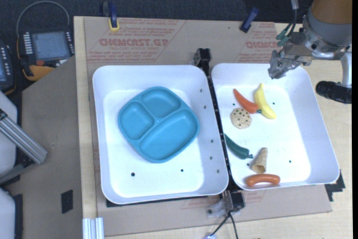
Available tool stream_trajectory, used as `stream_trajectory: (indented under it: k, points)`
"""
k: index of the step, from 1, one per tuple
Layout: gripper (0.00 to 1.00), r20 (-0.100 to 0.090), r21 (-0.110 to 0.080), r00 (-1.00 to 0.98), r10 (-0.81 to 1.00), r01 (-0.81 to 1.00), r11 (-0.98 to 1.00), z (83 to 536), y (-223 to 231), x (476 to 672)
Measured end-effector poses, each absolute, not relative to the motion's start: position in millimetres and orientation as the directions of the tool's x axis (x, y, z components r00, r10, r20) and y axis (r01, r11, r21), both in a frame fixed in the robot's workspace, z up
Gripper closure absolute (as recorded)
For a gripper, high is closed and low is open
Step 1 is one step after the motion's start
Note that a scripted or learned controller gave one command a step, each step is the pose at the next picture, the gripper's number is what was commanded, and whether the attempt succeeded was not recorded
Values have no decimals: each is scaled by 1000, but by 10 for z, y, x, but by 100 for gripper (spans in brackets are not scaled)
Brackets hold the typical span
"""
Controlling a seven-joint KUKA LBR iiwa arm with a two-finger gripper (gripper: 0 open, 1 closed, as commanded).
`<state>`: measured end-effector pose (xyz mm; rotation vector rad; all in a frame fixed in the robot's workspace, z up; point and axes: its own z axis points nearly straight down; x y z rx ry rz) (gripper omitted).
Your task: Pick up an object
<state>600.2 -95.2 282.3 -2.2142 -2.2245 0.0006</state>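
The right bin (pixel 313 120) holds several toy foods: a yellow banana (pixel 264 102), an orange carrot (pixel 245 101), a round cookie (pixel 241 117), a green pepper (pixel 238 148), an ice-cream cone (pixel 259 160) and a hot dog sausage (pixel 263 179). My gripper (pixel 278 70) hangs over the bin's far edge, up and right of the banana, apart from every item. Nothing shows between its fingers.
The left bin (pixel 112 170) carries a blue divided plate (pixel 158 123). A black clamp (pixel 202 57) sits at the far end of the gap between the bins. Cardboard (pixel 168 36) lies under both bins. A pendant with a screen (pixel 49 45) rests off to the left.
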Motion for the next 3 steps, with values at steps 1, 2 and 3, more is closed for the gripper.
stream_trajectory:
  k: [1,2,3]
  points:
    - [100,2,-5,-4,1000,1000,4,2621,-474,5835]
    - [100,2,-3,-5,1000,1000,5,2637,-4,5648]
    - [100,2,-4,-5,1000,1000,5,2613,434,5518]
